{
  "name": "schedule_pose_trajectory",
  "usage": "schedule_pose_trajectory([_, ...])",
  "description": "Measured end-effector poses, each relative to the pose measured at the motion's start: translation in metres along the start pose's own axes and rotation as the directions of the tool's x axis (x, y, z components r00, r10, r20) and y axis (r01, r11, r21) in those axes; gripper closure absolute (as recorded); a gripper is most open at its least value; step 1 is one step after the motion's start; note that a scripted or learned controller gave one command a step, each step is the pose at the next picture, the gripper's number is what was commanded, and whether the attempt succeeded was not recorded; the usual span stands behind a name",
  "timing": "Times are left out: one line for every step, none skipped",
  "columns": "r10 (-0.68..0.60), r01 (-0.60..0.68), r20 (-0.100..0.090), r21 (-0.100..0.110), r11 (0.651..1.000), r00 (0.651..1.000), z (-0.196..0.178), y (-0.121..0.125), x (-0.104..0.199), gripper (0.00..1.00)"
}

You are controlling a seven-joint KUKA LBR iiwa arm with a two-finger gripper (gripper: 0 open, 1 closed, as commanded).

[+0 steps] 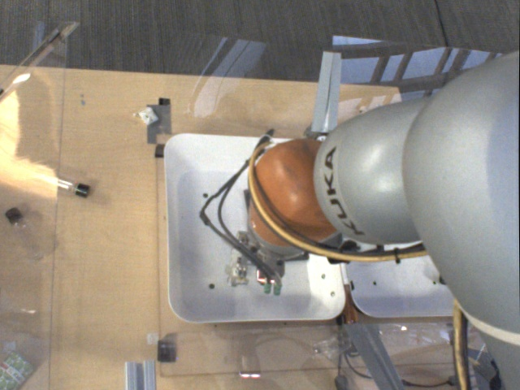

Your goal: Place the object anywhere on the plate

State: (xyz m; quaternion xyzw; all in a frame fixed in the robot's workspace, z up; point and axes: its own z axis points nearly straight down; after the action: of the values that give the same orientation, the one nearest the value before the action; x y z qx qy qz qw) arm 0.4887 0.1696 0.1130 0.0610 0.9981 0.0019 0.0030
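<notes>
Object and plate cannot be made out beneath the arm. On the left, the bare wooden bench (89,242) runs smooth. The glossy left bin (188,218), with rounded corners, has free floor along its left wall. Over its middle hangs the grey arm (422,177), orange-banded; the gripper (258,273) sits near the front edge, its state unreadable.

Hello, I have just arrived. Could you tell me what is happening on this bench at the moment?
A grey KUKA arm with an orange band reaches in from the right and hangs over the left white bin. Its gripper is low near the bin's front part, pointing down at the floor of the bin. The arm's bulk covers much of the bin, so I cannot tell whether anything is held. The right bin is partly visible under the arm.
</notes>
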Motion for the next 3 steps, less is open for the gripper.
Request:
schedule_pose_trajectory([-0.157,0.157,0.004,-0.002,0.988,0.988,-0.121,0.046,-0.032,1.0])
schedule_pose_trajectory([-0.157,0.157,0.003,-0.002,0.988,0.988,-0.12,0.046,-0.032,0.0])
schedule_pose_trajectory([-0.553,0.553,0.003,-0.002,0.833,0.833,-0.124,0.07,-0.013,0.0])
